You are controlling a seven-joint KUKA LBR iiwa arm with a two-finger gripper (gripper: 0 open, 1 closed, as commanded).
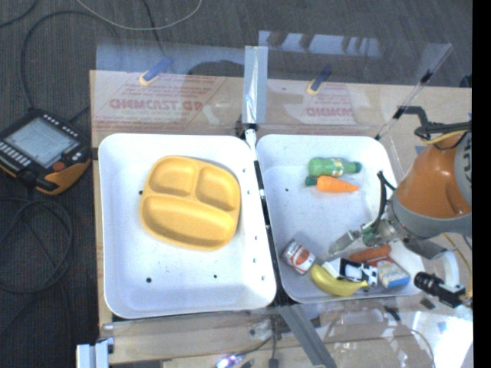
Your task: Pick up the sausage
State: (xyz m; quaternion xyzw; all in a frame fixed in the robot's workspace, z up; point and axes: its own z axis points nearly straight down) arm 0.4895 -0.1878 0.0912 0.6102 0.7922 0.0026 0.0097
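A smooth reddish sausage (371,253) is lying in the right bin (295,156) beside a curved yellow banana (336,281). The metal gripper (367,238) is hovering just at it; how far it is parted, I cannot tell.

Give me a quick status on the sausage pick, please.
Pincer low in right bin, at sausage. Grasp unconfirmed. Banana and small cartons crowd it.
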